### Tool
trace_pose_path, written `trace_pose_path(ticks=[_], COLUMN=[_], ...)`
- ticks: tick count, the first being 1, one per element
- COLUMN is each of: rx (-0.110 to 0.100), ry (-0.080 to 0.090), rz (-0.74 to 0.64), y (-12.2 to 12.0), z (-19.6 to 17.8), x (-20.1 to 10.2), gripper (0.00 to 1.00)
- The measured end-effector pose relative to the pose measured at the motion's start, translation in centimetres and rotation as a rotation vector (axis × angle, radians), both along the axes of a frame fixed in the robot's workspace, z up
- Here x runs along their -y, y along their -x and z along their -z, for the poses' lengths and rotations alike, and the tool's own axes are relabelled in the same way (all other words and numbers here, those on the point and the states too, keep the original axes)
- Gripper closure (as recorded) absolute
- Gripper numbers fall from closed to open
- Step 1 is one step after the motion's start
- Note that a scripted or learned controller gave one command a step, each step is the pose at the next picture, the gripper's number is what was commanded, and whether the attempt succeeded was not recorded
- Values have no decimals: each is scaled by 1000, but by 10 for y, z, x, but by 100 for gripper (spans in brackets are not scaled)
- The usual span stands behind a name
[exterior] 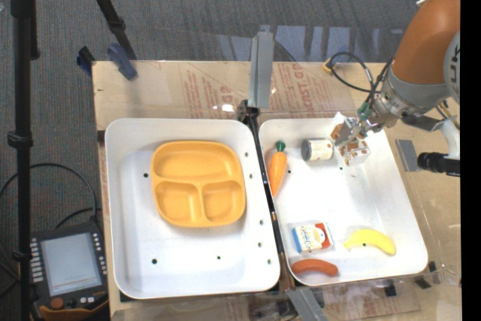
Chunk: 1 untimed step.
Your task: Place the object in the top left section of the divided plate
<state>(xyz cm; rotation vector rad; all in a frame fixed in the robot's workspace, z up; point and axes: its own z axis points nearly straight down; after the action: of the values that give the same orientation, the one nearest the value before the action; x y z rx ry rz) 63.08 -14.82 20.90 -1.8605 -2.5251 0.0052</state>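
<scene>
A yellow divided plate (199, 183) lies in the left bin (128, 237), with one wide section at the back and two smaller ones at the front; nothing lies on it. My gripper (351, 140) hangs low over the back right part of the right bin (376, 195). Just to its left a small silver can (319, 150) lies on its side, close to the gripper but apart from it. A carrot (277, 168) lies along the right bin's left wall.
At the front of the right bin are a small white, blue and orange carton (311, 237), a yellow banana (370, 241) and a red sausage (315, 267). A grey post (261, 75) stands behind the gap between the bins.
</scene>
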Motion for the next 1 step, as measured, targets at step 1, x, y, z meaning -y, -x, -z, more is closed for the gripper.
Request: trace_pose_path(ticks=[1], rx=[0], ry=[-2], rz=[-287], y=[34], z=[19], x=[-102], gripper=[100])
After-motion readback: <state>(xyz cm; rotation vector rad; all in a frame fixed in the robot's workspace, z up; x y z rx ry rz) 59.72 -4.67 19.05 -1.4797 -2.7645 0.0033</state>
